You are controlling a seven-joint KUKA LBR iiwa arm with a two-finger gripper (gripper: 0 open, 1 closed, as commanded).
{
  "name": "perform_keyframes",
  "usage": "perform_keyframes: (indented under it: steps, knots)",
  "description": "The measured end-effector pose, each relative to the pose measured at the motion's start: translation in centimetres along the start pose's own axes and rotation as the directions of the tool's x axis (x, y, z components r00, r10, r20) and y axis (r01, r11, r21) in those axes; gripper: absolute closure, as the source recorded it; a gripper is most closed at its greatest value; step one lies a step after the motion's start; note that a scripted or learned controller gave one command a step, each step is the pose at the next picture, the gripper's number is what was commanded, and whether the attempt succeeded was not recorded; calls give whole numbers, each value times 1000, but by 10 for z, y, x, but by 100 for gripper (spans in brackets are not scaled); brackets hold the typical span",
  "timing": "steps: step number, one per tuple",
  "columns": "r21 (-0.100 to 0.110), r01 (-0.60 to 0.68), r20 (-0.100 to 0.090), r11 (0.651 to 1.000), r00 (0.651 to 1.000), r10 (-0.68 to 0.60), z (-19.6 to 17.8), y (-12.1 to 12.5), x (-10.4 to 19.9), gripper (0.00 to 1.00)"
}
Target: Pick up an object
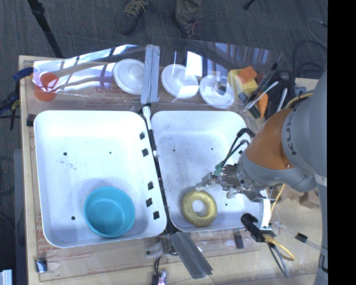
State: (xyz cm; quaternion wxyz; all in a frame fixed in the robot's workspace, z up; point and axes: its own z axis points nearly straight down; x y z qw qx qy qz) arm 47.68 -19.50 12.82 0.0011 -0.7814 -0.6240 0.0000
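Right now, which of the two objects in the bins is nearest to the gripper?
The yellow ring in the right bin: the gripper is just above it. The blue bowl lies in the left bin.

We cannot make out the fingers of the gripper (pixel 214 179), just right of the yellow ring (pixel 199 207): they are small and blurred against the right bin (pixel 183 128). The arm (pixel 283 145) covers that bin's right wall and near right corner, and its upper part runs off the picture beyond the ring's right. Far above the ring, two shoes (pixel 161 12) are cut by the top edge.
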Motion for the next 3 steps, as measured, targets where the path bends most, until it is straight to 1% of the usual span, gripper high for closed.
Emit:
perform_keyframes:
  steps: [1,2,3]
  knots:
    - [-7,49,1,999,999,-49,35,-8,47,0]
    - [-9,52,0,999,999,-52,25,-7,48,100]
    - [0,-9,-1,1000,1000,9,-63,-30,132,100]
